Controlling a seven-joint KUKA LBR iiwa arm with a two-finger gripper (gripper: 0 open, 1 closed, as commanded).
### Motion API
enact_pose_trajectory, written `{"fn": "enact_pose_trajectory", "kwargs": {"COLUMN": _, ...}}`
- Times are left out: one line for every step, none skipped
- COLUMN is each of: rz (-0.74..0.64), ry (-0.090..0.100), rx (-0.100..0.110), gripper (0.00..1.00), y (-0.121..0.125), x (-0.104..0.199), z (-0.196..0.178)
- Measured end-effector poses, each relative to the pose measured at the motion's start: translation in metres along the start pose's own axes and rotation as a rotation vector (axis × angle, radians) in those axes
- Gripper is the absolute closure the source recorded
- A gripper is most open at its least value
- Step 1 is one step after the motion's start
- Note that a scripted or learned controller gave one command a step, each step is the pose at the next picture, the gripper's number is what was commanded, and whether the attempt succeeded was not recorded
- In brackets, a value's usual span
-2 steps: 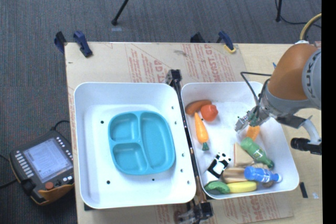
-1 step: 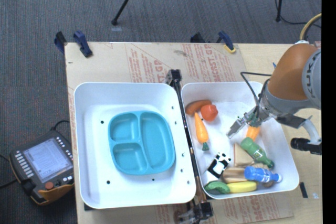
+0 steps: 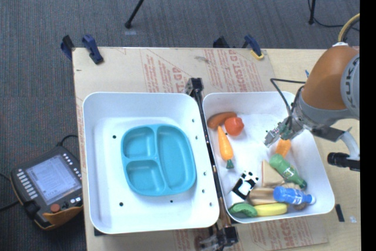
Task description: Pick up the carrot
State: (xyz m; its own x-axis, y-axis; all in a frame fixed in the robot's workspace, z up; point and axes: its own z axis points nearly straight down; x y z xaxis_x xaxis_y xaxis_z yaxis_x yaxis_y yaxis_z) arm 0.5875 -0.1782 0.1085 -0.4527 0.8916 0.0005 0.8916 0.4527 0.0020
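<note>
One fixed camera looks down at a slant on the bench (both bins in frame).

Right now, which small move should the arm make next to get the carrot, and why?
Probably shift the end effector toward the left side of the right white bin: the long orange carrot with a green tip lies there, apart from it, near the red tomato.

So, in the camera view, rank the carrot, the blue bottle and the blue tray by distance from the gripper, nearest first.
Measured from the gripper, in the right bin:
1. Carrot, right bin, left of the gripper.
2. Blue bottle, right bin's near corner.
3. Blue tray, left bin.
</note>
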Motion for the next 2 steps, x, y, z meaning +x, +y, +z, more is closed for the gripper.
{"fn": "enact_pose_trajectory", "kwargs": {"rz": 0.125, "ry": 0.002, "rx": 0.003, "gripper": 1.0, "y": -0.0916, "x": 0.0671, "z": 0.021}}
{"fn": "enact_pose_trajectory", "kwargs": {"rz": 0.126, "ry": 0.001, "rx": 0.002, "gripper": 0.0, "y": -0.0915, "x": 0.0668, "z": 0.0207}}
